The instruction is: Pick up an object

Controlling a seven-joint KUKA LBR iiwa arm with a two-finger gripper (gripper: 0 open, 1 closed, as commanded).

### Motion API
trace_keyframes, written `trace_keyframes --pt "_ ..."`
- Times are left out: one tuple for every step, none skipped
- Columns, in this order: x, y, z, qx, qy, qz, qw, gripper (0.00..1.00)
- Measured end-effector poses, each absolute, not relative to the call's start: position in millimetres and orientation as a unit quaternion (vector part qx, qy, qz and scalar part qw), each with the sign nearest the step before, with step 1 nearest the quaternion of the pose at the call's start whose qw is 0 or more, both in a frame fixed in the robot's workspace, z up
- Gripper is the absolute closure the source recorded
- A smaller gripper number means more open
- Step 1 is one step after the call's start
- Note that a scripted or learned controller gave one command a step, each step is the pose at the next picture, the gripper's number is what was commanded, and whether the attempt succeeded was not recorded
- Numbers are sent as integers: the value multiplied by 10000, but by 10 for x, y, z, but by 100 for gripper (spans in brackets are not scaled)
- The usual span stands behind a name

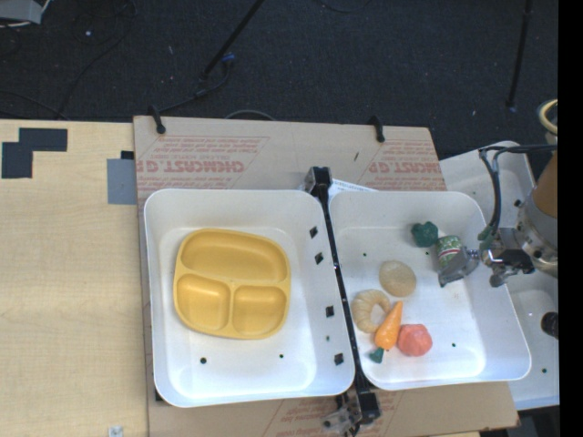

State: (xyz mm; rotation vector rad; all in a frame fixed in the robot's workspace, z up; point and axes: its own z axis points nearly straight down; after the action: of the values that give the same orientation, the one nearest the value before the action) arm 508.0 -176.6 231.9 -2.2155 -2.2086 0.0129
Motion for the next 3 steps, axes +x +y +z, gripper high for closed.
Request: trace_keyframes --pt "5106 -1763 2384 -7071 -7071 9 18 0" --pt "5080 -1786 1746 -7072 -7070 19 41 0" --pt "5097 -1723 1121 -7070 -7072 17 40 0"
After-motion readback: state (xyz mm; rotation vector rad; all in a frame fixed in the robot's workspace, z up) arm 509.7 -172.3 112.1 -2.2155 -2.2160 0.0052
